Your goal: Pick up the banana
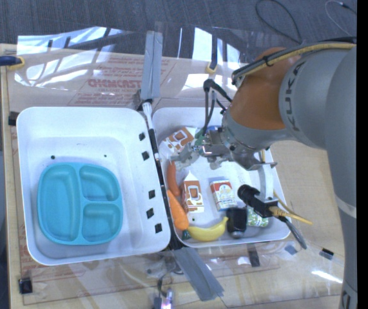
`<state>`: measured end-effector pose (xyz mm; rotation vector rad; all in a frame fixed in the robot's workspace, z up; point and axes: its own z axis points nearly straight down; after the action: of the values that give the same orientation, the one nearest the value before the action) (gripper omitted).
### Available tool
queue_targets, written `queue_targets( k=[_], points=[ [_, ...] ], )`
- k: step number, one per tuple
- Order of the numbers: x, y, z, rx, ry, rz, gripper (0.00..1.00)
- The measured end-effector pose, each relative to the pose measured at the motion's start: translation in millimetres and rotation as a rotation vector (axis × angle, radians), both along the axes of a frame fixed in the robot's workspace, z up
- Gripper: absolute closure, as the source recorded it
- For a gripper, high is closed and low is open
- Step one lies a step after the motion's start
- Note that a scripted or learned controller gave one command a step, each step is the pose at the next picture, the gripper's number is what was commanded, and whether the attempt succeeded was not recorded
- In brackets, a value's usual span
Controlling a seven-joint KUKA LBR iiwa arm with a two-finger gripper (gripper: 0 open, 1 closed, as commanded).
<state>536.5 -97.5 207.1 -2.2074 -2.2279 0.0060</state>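
A robotics lab: KUKA arm (300, 102) over a taped bench (74, 76).

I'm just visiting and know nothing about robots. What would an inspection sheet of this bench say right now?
Surface: two white bins, left bin and right bin, side by side.
Job's things: banana lies at the right bin's near edge, untouched.
Clutter: carrot, two small cartons, dark items; blue divided tray in the left bin.
Grippers: gripper over the right bin's far part, away from the banana.
Cables: yellow hose along the arm; loose wires on the floor.
Surroundings: grey carpet.
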Motion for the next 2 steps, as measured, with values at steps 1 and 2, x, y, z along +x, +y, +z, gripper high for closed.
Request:
queue_targets(
  k=[1,2],
  points=[
    [-57.2,-34.4,-30.6,0.001,-0.003,0.256,0.0],
    [-60.4,-62.8,-83.6,0.003,-0.003,0.46,0.0]
  ],
)
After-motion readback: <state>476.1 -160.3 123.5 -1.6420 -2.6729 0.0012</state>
